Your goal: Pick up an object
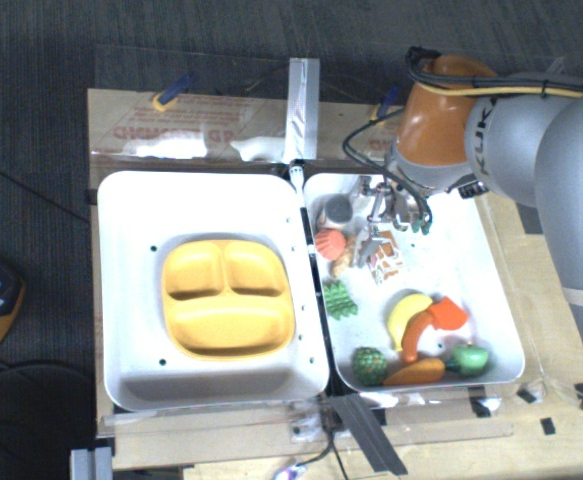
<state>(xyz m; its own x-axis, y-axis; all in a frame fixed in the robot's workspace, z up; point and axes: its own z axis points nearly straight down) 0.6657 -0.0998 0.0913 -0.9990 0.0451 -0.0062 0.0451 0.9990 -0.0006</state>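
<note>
1. Grey arm [531,158] with the orange band enters from the right of the camera view. The fingers [414,220] hang over the top of the right bin [501,298], near its back wall.
2. Finger state: they look apart, with nothing visible between them. It's small in frame, so low confidence.
3. Nearest candidate is the small white-and-orange piece [383,258], just below the fingers in frame and lying on the bin floor. I can't tell whether they touch.
4. To the left of the fingers is a grey round item [336,210]. Below-left is a reddish round item [331,241], close against the divider.
5. Well below the fingers, at the front of the bin:
   - green leafy piece [338,300]
   - yellow banana [408,313]
   - red-orange piece [448,313]
   - green pepper [471,358]
   - orange carrot [416,371]
   - dark green lump [368,365]
   The ones at the front edge are bunched and touching.
6. Far left of the fingers, the left bin [121,268] holds a yellow compartment tray [228,298].
7. Handling guess: these look like toy food, so light, hard plastic, smooth and likely slippery, not fragile. They should skid or roll if nudged.
8. Grip advice: take the white-and-orange piece across its narrow width and come straight down. It has clear floor to its right, which gives room for one finger. The reddish item sits just left of it, so there's a risk of clipping that.
</note>
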